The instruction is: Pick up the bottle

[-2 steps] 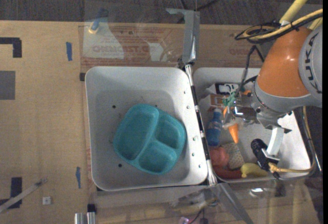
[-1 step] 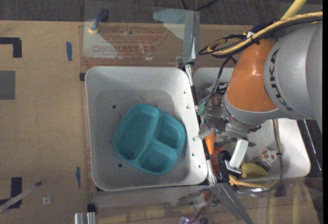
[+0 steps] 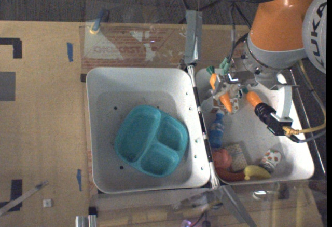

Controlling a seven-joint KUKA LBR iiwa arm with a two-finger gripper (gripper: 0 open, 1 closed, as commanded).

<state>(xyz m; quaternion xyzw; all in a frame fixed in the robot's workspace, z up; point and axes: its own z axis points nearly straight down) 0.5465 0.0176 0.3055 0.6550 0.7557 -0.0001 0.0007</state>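
The bottle [image 3: 216, 130] is small and blue. It lies in the right bin [image 3: 303, 161], close against that bin's left wall. My gripper [image 3: 227, 90] hangs over the far left part of the same bin, a short way beyond the bottle's top end. The grey and orange wrist sits behind it to the right. Nothing can be seen held in the gripper. Small orange pieces [image 3: 226, 102] crowd around its tip and hide its outline.
A teal divided plate [image 3: 151, 140] lies in the left bin [image 3: 98, 117]. Near the right bin's front are a red item [image 3: 223, 160], a checkered block [image 3: 238, 154], a yellow banana [image 3: 257, 172] and a patterned cup [image 3: 271, 158]. A black cable plug [image 3: 268, 117] hangs over that bin.
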